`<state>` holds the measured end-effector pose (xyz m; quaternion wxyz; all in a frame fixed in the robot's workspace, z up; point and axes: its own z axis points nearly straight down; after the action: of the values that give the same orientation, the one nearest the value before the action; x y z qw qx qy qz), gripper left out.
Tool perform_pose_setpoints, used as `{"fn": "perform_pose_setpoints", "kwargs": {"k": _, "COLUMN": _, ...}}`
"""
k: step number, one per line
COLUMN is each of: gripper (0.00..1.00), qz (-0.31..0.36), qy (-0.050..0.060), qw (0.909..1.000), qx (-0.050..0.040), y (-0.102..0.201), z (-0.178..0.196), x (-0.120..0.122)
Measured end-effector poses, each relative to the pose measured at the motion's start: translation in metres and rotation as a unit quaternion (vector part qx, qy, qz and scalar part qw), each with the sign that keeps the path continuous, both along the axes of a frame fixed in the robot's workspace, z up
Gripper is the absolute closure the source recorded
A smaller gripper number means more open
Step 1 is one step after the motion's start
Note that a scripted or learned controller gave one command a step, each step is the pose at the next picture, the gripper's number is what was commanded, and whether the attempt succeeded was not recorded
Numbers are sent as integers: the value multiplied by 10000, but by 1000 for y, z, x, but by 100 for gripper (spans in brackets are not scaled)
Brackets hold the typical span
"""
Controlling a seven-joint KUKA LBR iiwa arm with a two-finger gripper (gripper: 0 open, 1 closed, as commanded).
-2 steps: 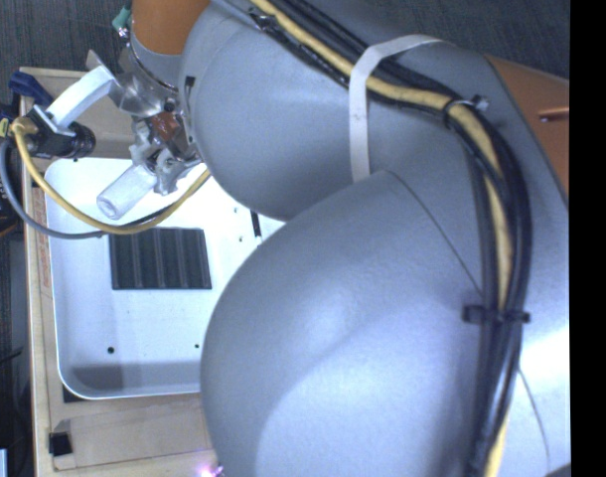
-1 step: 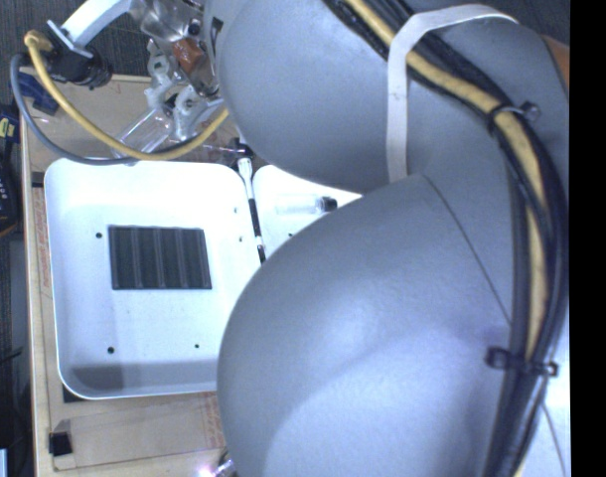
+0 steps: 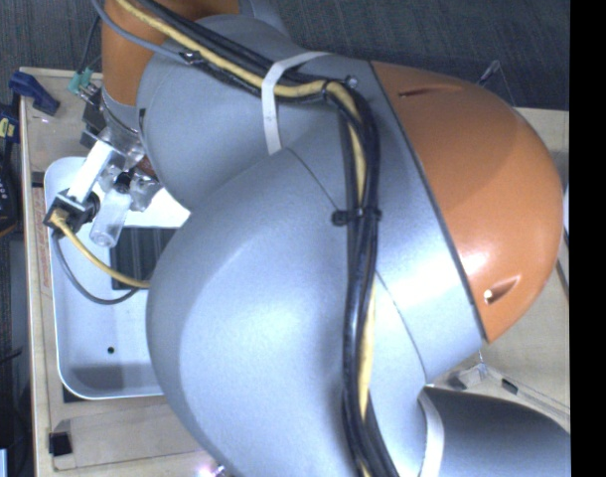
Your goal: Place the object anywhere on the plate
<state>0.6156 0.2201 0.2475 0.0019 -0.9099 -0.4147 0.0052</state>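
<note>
While the grey arm with its orange band covers most of the frame, the gripper sits at the left over a white bin. Whether it is spread or pinching anything cannot be told. Neither object nor plate can be made out.

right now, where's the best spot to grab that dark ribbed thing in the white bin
Likely its exposed left edge, from straight above: the dark ribbed thing seems to lie flat on the white bin floor, the rest hidden beneath the arm.
</note>
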Motion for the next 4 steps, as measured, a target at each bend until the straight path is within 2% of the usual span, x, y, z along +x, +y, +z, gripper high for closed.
{"fn": "perform_pose_setpoints", "kwargs": {"k": 1, "gripper": 100, "qz": -515, "qy": -33, "qw": 9987, "qx": 12, "y": -22, "z": 136, "x": 7}}
{"fn": "perform_pose_setpoints", "kwargs": {"k": 2, "gripper": 100, "qz": -1207, "qy": -60, "qw": 9927, "qx": 0, "y": -1, "z": 182, "x": 35}}
{"fn": "perform_pose_setpoints", "kwargs": {"k": 3, "gripper": 100, "qz": -2926, "qy": -35, "qw": 9562, "qx": -20, "y": -3, "z": 48, "x": -45}}
{"fn": "perform_pose_setpoints", "kwargs": {"k": 4, "gripper": 100, "qz": -1999, "qy": -23, "qw": 9798, "qx": -5, "y": -28, "z": 19, "x": 20}}
